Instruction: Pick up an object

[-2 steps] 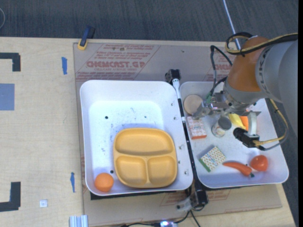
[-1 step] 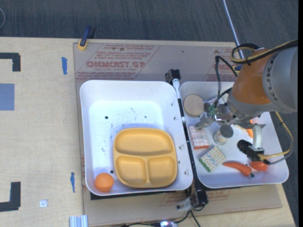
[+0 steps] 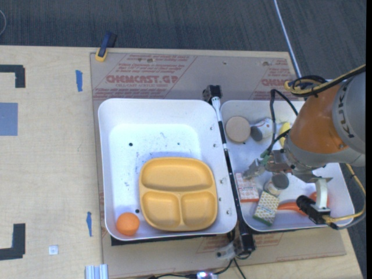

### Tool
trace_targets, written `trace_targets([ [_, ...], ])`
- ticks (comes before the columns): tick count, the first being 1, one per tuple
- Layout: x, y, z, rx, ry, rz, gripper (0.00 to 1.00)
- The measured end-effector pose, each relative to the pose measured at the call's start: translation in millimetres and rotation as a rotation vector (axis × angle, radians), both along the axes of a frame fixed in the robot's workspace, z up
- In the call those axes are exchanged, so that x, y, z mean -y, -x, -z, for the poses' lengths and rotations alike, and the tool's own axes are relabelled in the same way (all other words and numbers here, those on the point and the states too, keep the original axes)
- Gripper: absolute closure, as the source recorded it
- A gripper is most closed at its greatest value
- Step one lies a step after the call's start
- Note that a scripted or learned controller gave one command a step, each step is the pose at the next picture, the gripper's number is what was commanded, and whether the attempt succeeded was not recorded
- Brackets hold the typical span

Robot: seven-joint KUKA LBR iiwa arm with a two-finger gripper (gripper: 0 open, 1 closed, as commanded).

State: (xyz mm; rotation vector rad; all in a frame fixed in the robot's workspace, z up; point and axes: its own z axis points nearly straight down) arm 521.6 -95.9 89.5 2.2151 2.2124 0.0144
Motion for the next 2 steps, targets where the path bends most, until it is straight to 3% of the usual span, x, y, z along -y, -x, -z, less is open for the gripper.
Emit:
trace_targets([
  [2, -0.8, 1.3, -0.2, 0.003, 0.001, 0.000, 0.00],
])
